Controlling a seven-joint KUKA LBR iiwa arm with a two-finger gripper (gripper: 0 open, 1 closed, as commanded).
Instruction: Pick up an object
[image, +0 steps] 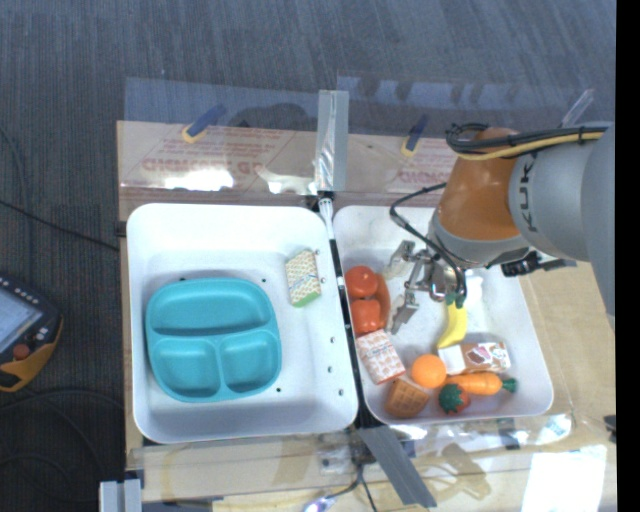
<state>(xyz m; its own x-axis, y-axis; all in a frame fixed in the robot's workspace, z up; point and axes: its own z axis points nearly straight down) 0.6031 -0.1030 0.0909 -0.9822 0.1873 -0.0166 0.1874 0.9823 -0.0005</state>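
The fingers (418, 290) hang spread apart with nothing between them, right of centre in the frame, over the upper part of the right bin (528, 345). Just left of them lie two tomatoes (364, 297); right and below, a banana (454, 327). An orange (429, 371) and carrot (478, 384) sit lower. The left bin (180, 245) holds a teal tray (211, 336) and a sponge (302, 277).

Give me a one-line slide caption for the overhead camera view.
KUKA arm's pincer hovers open over the right bin of toy food, beside a banana; a teal divided tray sits in the left bin.
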